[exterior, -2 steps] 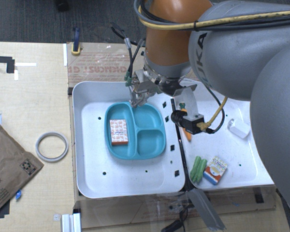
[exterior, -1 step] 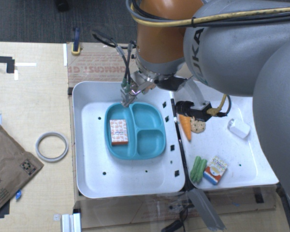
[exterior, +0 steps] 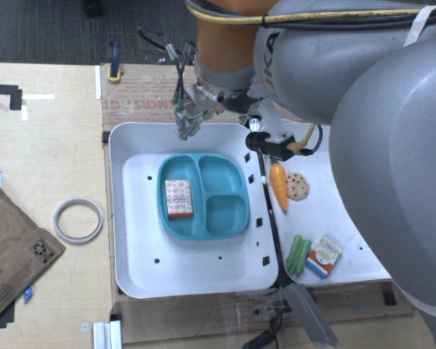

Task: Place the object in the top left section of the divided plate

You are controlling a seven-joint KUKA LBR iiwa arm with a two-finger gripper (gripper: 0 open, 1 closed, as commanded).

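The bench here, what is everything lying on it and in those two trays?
divided plate: one, teal, middle of left bin
small box: one, orange and white, in the plate's left section
white bins: two, side by side
carrot: one, orange, right bin
cookie: one, tan, beside carrot
green vegetable: one, right bin
carton: one, orange, white and blue, right bin
tape ring: one, grey, left of the bins
gripper: one, metal, over left bin's far edge

"BOX" legible on brown cardboard (exterior: pixel 14 249) at left; red print on cardboard sheet (exterior: pixel 142 97) unreadable.
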